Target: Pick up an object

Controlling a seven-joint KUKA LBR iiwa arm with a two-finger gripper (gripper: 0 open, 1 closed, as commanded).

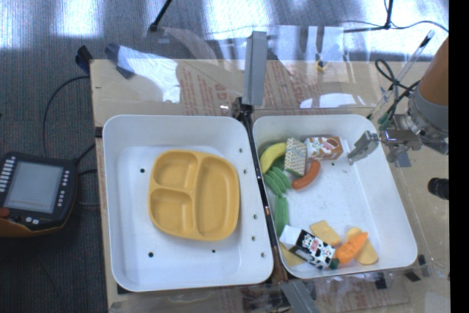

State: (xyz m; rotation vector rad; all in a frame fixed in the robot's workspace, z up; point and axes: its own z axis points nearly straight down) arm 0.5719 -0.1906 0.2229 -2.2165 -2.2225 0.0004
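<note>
- Camera view, far left: a teach pendant [33, 190] lies on the floor beside the bench, its screen facing up.
- Left bin [124, 139]: it holds one thing, a yellow divided tray [194, 194], lying flat near the bin's middle with its long axis running roughly left to right and tilted a little.
- Right bin [381, 187]: the small items crowd its left and near sides.
- Along the left wall, a yellow banana [272, 155] curves from upper right down to lower left, with green pea pods [278, 180] just below it and another green piece [281, 210] further down.
- Beside the banana stands a small patterned box [295, 156], touching a red-and-white carton [325, 148] on its right.
- A red-orange sausage [307, 174] lies under those two, its long axis slanting from lower left to upper right.
- Near the front wall, a black-and-white cow-print carton [309, 246] points from upper left to lower right, next to a yellow cheese wedge [325, 232] and a carrot [349, 248] whose tip points down-left.
- My gripper [364, 146] hangs over the right bin's upper right part, apart from all the items; whether my fingers are wide or narrow I cannot tell, and nothing shows between them.
</note>
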